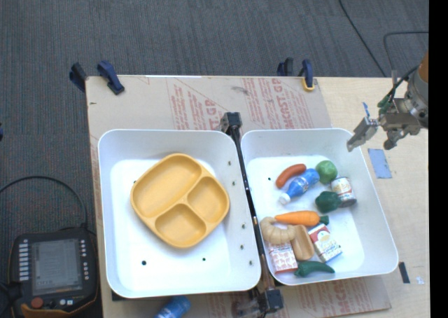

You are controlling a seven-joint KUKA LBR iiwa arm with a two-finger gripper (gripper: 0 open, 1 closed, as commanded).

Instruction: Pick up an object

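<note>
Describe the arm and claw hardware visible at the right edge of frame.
The claw is grey metal with two thin, angled fingers. Its body looks blocky and tan-grey, with thin green wiring and a small blue piece on top. Above it sits a grey wrist section with a sliver of the orange band at the frame edge.

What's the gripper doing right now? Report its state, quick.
Gripper: open, holding nothing, hovering above the upper right rim of the right bin.

a pale bench (350,99) bears a cardboard sheet (210,99) under two white bins (112,169), side by side.
</note>
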